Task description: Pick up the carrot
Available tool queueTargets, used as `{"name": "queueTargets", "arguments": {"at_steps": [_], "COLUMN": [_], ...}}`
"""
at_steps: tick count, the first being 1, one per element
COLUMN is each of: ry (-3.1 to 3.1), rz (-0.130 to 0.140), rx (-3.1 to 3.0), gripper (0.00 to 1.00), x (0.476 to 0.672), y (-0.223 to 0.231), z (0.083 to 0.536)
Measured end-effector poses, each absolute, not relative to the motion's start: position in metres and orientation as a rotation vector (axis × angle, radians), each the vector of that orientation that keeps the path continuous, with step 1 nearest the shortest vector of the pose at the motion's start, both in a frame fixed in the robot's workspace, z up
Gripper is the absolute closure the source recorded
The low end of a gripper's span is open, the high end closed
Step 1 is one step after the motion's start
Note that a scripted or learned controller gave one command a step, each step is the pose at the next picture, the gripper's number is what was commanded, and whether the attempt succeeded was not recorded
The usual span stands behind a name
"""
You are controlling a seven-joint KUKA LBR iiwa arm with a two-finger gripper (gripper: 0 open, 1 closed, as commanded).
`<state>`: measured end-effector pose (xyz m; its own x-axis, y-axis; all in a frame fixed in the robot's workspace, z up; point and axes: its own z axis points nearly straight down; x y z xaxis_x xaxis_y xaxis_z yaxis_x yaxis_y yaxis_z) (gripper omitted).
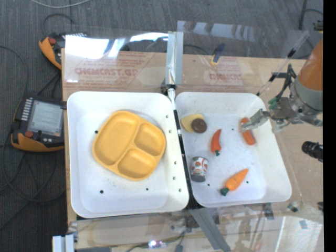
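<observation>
Left bin (79, 193) holds a yellow divided plate (129, 144). Right bin (273, 185) holds a red pepper (216, 141), small can (198, 168), and brown-topped round piece (194, 124).

From my screen I could read red lettering, "CHEMCAST", on the clear sheet (113, 67) behind the left bin. Similar red print on the sheet (226, 75) behind the right bin was too blurred to read.

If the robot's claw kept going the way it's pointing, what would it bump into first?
The claw points left into the right bin. The first thing it would probably meet is the small orange piece just beside its tip, though from above its height over the piece is unclear.
</observation>
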<state>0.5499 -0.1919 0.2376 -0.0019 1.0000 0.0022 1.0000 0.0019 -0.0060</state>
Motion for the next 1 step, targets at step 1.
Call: {"name": "queueTargets", "arguments": {"at_steps": [1], "ry": [-2.444], "rz": [-0.006], "rx": [-1.984], "gripper": [0.0], "x": [0.4873], "y": [-0.1739], "z": [0.088]}}
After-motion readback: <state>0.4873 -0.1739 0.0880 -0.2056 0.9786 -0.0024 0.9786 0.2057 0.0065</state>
